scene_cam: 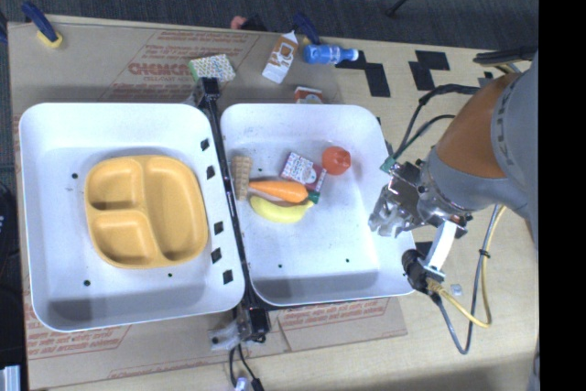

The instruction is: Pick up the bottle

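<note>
Claw [389, 213] hangs over right bin's [362, 279] rim, bottle [328, 55] outside.

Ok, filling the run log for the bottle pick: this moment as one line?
bottle: on bench behind right bin | gripper: at right bin's right rim, not holding it | pick: not done

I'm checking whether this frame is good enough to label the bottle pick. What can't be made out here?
- Gripper, camera view: seen from above at the right bin's right rim; its own body hides how the fingers stand.
- Blue bottle, camera view: lying on the cardboard behind the bins, too small to read its label.
- Small carton in the right bin: print too small to read, partly covered by the carrot.
- Arm: cut off by the right edge.
</note>
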You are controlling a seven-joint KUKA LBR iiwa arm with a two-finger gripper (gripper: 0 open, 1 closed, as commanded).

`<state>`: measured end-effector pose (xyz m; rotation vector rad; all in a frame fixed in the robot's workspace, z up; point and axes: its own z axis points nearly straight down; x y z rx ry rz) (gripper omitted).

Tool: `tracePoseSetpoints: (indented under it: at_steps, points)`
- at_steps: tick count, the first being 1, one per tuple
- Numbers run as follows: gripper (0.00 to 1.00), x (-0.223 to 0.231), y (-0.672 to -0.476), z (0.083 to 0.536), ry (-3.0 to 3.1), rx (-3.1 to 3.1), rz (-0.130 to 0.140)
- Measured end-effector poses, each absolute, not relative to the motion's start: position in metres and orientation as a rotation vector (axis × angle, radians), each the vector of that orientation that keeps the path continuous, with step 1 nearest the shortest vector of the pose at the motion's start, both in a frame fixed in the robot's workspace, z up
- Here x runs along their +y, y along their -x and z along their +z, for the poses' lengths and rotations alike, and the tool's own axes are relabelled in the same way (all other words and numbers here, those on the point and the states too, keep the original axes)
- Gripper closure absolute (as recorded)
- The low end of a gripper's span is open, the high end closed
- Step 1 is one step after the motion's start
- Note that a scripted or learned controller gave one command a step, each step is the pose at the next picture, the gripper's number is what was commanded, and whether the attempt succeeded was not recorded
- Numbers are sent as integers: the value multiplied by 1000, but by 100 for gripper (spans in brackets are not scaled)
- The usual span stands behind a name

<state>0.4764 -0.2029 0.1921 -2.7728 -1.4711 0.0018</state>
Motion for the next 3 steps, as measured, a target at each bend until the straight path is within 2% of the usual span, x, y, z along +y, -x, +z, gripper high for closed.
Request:
tracePoseSetpoints:
  at_steps: [1, 2, 3]
  points:
    - [100, -196, -476, 171, 3008, -885, 5]
    - [100, -196, -476, 181, 3000, -894, 8]
    - [100, -169, -476, 158, 2998, -919, 5]
